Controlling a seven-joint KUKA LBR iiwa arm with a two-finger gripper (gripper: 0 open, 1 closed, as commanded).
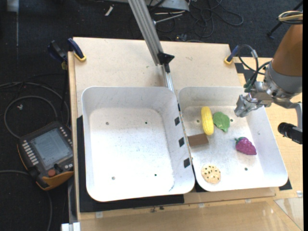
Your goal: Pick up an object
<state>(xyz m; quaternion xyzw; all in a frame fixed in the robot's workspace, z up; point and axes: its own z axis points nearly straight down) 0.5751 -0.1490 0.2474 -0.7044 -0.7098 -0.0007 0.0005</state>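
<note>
From above and at a slant, the pale wooden bench carries two shallow white plastic bins side by side. The left white bin sits beside the right white bin, which holds all the candidates: a yellow toy corn cob lying lengthwise, touching a green leaf-shaped toy on its right; a flat brown rectangular block just below the cob; a purple bunch of toy grapes nearer the right wall; and a round speckled cookie near the front edge. The grey two-finger gripper hangs over the right bin, near the leaf and above the grapes, holding nothing; whether its jaws are spread or closed I cannot tell. It looks poised to descend.
</note>
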